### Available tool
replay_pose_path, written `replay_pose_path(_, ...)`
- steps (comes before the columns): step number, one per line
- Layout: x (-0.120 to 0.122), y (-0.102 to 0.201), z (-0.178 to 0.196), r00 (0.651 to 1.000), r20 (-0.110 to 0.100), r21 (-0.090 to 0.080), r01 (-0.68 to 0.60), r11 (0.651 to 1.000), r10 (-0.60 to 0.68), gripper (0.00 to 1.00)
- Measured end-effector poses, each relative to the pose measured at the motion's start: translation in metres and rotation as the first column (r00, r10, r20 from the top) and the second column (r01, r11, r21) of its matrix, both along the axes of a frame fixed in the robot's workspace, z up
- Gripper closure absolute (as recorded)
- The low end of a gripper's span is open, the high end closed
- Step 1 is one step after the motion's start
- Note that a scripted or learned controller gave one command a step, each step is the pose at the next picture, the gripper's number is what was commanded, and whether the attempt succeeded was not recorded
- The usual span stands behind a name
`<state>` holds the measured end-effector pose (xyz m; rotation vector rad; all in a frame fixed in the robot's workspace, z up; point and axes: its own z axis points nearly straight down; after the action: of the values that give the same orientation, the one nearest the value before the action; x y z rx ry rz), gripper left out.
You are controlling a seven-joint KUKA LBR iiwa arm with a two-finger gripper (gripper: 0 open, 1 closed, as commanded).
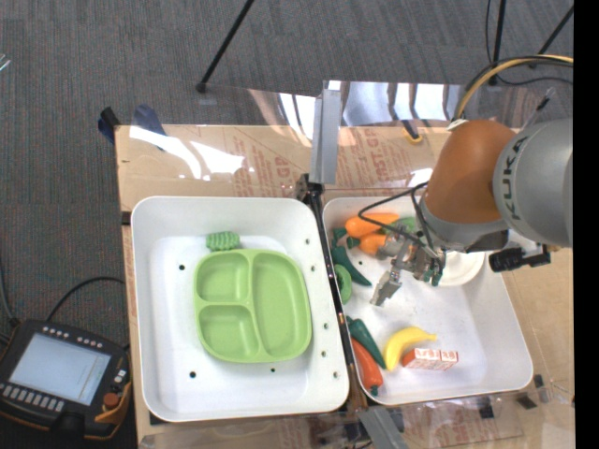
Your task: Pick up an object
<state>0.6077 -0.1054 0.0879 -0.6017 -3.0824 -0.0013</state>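
We saw the claw (391, 282) hanging over the middle of the right bin (505, 344), its grey fingers (383, 293) pointing down and toward the camera's left, with nothing visible between them; whether they stood apart or together we could not tell at this slant. Nearest to it, just up and to its left, lay two orange carrots (370, 227) with their long axes running roughly left to right, and we judged these the easiest target, since the claw would only need a short shift and a turn across that axis. Below the claw and slightly right lay a yellow banana (404, 342), curved, its length running left to right, and just beside that a small red and white carton (436, 358) whose print was too small for us to read. Lower left of the claw, against the bin wall, sat a green pepper (367, 340) and an orange piece (369, 368). Well to the left, in the other bin (159, 297), rested a green divided plate (253, 305). On the arm (538, 181) behind the claw we read "KUKA". Cardboard on the surface (271, 162) bore red writing, unreadable to us.
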Motion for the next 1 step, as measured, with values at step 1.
replay_pose_path(1, -0.1164, 0.0075, -0.0017, 1.000, -0.002, 0.000, 0.026, 1.000, -0.026, 0.00)
